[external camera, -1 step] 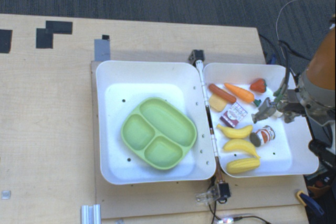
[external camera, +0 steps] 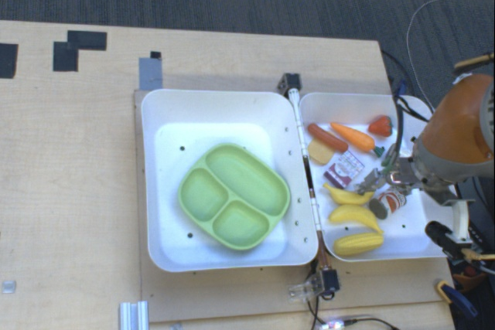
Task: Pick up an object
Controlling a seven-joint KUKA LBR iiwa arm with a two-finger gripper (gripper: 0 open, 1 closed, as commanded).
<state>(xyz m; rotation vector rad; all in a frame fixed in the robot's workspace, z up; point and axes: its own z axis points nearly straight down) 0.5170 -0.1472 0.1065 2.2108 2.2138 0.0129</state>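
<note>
Toy food (external camera: 352,201): heaped in right bin (external camera: 418,247) — bananas, carrot (external camera: 353,136), sausage (external camera: 327,137), tomato (external camera: 380,126) | claw (external camera: 380,183): low over the heap's right side, grip state cannot be told | left bin (external camera: 155,166): green divided plate (external camera: 233,195) | worktop (external camera: 69,182): both bins side by side

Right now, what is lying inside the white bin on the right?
The right bin holds toy food: a carrot, sausage, tomato and bananas. The tool covers whatever lies beneath it.
</note>
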